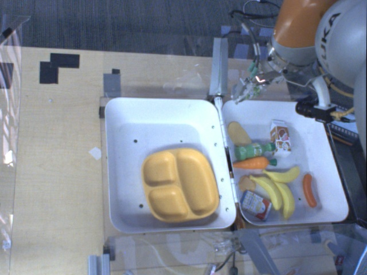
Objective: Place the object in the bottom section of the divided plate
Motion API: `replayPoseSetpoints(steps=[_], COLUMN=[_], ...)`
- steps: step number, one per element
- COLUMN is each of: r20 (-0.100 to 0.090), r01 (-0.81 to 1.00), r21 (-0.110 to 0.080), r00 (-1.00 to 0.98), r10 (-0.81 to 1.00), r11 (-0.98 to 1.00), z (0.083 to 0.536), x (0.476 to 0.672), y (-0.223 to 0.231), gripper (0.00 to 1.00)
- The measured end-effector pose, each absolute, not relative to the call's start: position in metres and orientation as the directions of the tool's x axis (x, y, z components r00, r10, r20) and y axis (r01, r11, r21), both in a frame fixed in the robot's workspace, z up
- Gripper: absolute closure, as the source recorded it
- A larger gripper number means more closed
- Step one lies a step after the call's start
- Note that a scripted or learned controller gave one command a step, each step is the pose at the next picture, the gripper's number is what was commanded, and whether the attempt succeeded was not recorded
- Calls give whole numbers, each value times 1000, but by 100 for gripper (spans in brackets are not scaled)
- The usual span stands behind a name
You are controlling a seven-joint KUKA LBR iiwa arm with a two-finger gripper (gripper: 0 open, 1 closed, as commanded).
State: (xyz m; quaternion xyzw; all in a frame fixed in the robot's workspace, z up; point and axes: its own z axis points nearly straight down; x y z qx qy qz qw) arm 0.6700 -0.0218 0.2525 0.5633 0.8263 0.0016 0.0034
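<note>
A yellow divided plate (180, 183) lies in the left white bin (123, 153), toward its front, with three bare sections. The right bin (330, 171) holds the loose toy food: a bunch of bananas (279, 189), an orange carrot (250, 164), a green bottle (252, 150), a small juice carton (280, 137), a red sausage (309, 189), a tan oval piece (239, 133) and a red-and-grey packet (256, 204). My gripper (250, 87) hangs over the back left rim of the right bin, above and apart from the items.
A grey divider wall (225, 148) runs between the two bins. The grey arm with its orange band (309, 22) fills the top right, and cables trail behind it. Black tape marks (57, 66) sit on the wooden bench at the far left.
</note>
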Motion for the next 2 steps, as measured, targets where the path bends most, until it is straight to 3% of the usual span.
replayPoseSetpoints(steps=[1,2], r20=[0,1], r01=[957,994], r21=[3,5], r00=[-290,-113], r10=[957,994], r11=[290,113], z=[197,244], x=[552,518], y=[28,94], gripper=[100,100])
